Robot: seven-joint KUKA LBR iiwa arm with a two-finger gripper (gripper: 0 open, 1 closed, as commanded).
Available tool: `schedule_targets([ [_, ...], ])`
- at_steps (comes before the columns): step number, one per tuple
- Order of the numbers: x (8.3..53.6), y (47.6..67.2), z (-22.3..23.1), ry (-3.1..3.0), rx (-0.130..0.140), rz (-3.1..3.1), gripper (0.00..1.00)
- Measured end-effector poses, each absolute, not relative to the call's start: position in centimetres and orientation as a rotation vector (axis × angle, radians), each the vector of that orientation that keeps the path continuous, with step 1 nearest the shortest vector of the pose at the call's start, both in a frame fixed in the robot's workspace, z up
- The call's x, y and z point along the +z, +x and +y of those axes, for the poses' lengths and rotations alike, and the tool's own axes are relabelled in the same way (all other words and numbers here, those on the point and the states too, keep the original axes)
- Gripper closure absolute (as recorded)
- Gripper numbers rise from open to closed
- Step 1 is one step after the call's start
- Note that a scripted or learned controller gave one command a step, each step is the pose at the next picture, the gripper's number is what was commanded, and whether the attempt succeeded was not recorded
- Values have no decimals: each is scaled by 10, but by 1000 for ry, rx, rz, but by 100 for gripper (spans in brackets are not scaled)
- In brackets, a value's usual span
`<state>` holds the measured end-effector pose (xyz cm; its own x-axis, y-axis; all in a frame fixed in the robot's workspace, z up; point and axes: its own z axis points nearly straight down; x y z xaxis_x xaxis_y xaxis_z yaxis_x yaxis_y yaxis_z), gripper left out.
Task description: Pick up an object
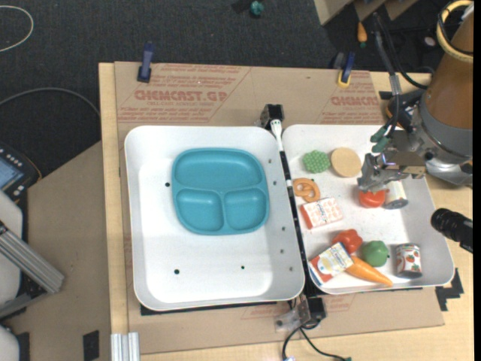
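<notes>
At about three o'clock in the right bin [436, 201], the end effector [373, 183] sits low over a small red object [370, 198], seemingly lined up to grab it; whether it is clenched or released I cannot tell. The blue tray [220, 189] occupies the left bin [150, 239].

- Bench top [225, 89] under me was a tan board with red lettering.
- Two blue clamps [146, 63] gripped its far edge.
- Floor [90, 21] was dark carpet, thin cables [22, 21] looping across it.
- Light was even.
</notes>
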<state>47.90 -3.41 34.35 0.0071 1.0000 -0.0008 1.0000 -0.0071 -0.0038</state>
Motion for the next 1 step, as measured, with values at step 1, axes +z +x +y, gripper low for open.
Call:
schedule_targets([
  [1,339,479,23,-2212,2,-2225,100],
])
